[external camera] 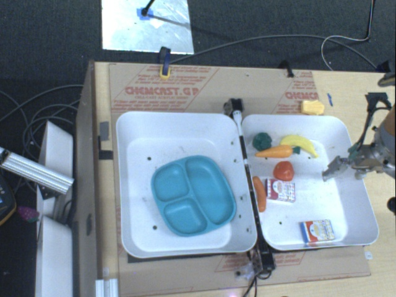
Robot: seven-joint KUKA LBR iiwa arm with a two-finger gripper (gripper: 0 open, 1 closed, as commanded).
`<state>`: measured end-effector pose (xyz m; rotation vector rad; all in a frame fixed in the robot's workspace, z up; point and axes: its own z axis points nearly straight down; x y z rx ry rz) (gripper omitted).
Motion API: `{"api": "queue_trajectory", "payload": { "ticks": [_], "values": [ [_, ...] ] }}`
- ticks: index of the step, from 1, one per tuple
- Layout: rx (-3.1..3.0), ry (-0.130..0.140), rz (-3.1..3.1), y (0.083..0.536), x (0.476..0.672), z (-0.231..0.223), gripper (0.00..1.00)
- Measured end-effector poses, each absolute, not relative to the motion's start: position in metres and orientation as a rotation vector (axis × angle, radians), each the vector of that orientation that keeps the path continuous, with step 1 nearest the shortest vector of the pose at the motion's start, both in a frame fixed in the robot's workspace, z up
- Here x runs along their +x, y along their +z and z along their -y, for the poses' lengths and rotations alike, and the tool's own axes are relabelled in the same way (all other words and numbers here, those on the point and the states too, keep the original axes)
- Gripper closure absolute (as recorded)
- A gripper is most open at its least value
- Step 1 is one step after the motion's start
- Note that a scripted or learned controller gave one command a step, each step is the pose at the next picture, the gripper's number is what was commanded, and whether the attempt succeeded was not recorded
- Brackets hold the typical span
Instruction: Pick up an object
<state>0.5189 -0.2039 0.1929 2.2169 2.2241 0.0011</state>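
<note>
Dark carpet surrounds the desk [185,85] bearing two white bins. Whether the pincer [331,167] is apart or together cannot be told. Nothing is seen held. Left of it, crowded, lie a red tomato [284,169], orange carrot [274,151] and red-white carton [281,190]; a descent could be deflected by neighbours.

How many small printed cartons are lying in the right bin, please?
2. One red-and-white carton lies mid-bin, just below the tomato and beside the sausage. The other carton, with a blue edge, lies near the front wall of the right bin. None looks hidden.
</note>
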Motion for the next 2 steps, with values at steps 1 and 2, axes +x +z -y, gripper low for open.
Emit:
{"api": "queue_trajectory", "payload": {
  "ticks": [1, 2],
  "values": [
    [2.218, 0.001, -2.222, 0.107, 0.588, 0.138, 0.0],
    [2.22, -0.001, -2.222, 0.087, 0.527, 0.156, 0.0]
  ]
}}
